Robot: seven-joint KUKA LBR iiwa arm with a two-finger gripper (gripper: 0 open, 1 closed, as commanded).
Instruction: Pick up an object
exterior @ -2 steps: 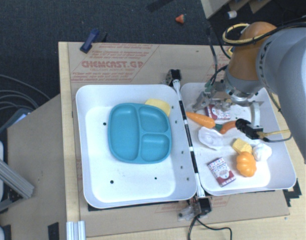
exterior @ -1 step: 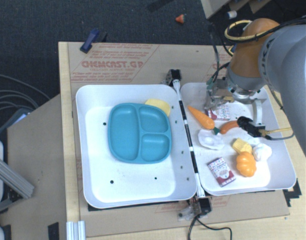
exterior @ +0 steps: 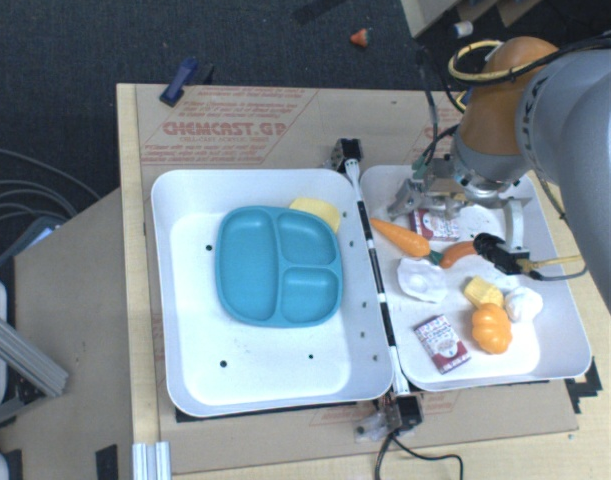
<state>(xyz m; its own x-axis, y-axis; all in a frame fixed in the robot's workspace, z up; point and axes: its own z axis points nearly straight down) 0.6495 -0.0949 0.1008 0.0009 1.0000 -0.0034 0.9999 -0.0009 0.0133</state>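
A tan surface (exterior: pixel 235 118) printed with red lettering is seen from above, carrying two shallow white bins side by side. The grey arm (exterior: pixel 575 108), with its orange band (exterior: pixel 500 93), is reaching in from the right over the far end of the right bin (exterior: pixel 560 353). The left bin (exterior: pixel 185 298) is occupied by a blue divided plate (exterior: pixel 278 266), with a pale yellow piece (exterior: pixel 318 211) touching the plate's far edge. The pincer (exterior: pixel 443 200) is lowered into the far part of the right bin, just above a red-and-white packet (exterior: pixel 440 226); whether it is open or closed cannot be told. Near it an orange carrot (exterior: pixel 400 236) is lying close to the divider, and a second carrot-like piece (exterior: pixel 458 253) is beside it. Further forward are scattered a white crumpled item (exterior: pixel 420 281), a yellow block (exterior: pixel 482 291), an orange fruit (exterior: pixel 491 330) and another red-and-white packet (exterior: pixel 442 341).
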